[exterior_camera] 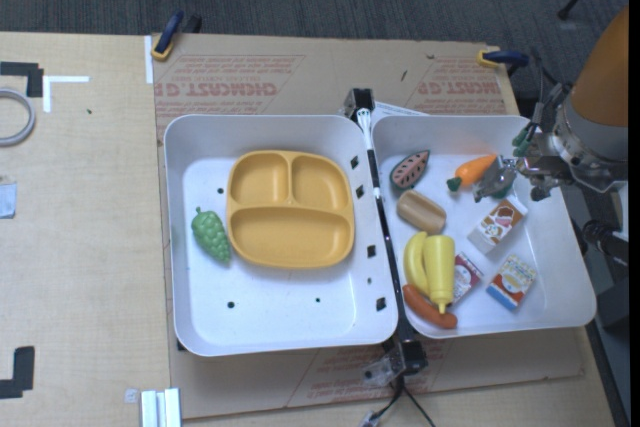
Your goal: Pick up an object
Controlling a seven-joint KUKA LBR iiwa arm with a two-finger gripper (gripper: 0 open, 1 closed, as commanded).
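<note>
- Orange carrot [472, 169] lies in the right bin [575, 245], near the far wall, just beside my claw [503, 177]; I judge it the likeliest thing to pick
- my claw hangs low over the right bin's far right part, between the carrot and a small carton [497, 223]; I cannot tell how it stands, nor that it holds anything
- step in hand, as I judge it: lining up for a grasp, nothing lifted yet
- next move calls for centring over the carrot, dropping straight down and closing across its narrow width, clear of the carton
- nearby in the same bin: a melon slice [409, 169], a bun [421, 211], a banana [432, 263], a sausage [430, 308] and a second carton [511, 280]
- left bin [190, 245] bears a yellow tray [291, 209] with grapes [211, 235] just beside it, well apart from my claw
</note>
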